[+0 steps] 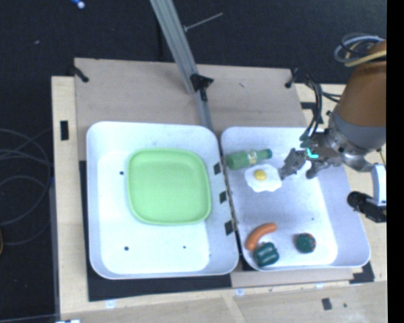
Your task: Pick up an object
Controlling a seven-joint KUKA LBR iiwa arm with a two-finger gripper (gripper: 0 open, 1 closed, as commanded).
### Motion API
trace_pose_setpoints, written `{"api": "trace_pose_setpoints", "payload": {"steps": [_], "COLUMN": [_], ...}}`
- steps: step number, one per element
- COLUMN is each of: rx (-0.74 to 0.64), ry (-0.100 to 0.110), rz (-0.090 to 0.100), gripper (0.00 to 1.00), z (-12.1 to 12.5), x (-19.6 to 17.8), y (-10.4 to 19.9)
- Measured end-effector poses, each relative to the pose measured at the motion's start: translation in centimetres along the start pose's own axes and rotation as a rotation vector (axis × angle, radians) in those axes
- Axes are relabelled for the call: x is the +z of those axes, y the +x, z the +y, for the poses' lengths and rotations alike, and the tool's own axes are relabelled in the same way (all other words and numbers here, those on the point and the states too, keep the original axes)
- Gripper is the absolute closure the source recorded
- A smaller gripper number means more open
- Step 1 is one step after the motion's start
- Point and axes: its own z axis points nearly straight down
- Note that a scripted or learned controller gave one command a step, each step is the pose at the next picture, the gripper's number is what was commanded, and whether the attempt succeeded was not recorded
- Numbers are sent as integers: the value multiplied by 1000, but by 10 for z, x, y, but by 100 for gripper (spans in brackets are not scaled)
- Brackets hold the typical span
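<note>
Gripper [299, 166], fingers spread apart and holding nothing, hovers over the right bin [343, 247], just right of a fried egg [262, 178]. That bin also holds a green bottle [247, 158], a sausage [260, 233], a green pepper [266, 254] and a dark green ball [305, 243]. A green plate [168, 186] lies in the left bin [108, 247].

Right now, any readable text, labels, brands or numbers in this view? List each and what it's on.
None legible.
Green bottle in the right bin: its pale label band is too blurred to read.
Green plate in the left bin: plain, no marking visible.
Fried egg toy, sausage toy, two dark green toys: no print visible.
Gripper and arm: no readable marking.
</note>
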Motion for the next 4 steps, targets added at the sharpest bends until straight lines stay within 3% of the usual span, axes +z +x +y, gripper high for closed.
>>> {"api": "trace_pose_setpoints", "payload": {"steps": [1,3,4], "rx": [0,1,0], "ry": [0,5,1], "rz": [0,0,-1], "gripper": [0,0,0], "z": [0,-15,-15], "x": [0,118,146], "y": [0,-4,-4]}}
